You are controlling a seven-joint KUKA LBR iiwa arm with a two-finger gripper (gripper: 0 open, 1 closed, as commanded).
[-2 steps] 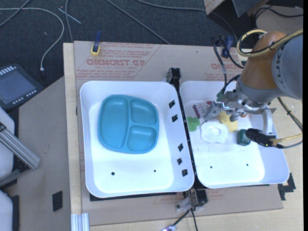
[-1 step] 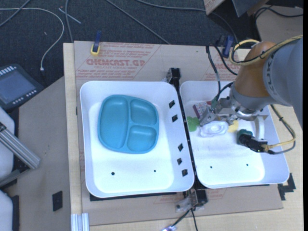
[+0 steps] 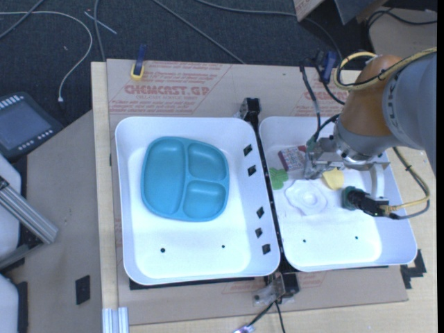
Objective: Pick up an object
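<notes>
Dark carpet with loose cables surrounds the bench (image 3: 180, 78), whose top is covered with printed cardboard. Two shallow white bins sit side by side on it. The left bin (image 3: 139, 255) carries a blue divided plate (image 3: 185, 179), lying flat in its upper half with three compartments showing. A row of small black clips runs down the seam between the bins.

The right bin (image 3: 347, 252) holds the small objects, all gathered in its upper left part. A dark red packet (image 3: 290, 159) lies near the top, just beside the hand. Below it, against the bin's left wall, is a small green piece (image 3: 278, 178). A clear or white plastic item (image 3: 308, 200) rests near the middle of the bin floor; its shape is hard to make out against the white. A yellow object (image 3: 334, 180) lies just under the wrist, partly covered by it.

The grey arm (image 3: 409, 103) with its orange band reaches in from the right, and the hand (image 3: 318, 157) sits low over the bin between the red packet and the yellow object. Whether its fingers are apart or together cannot be told from above, and nothing is visibly held between them.
</notes>
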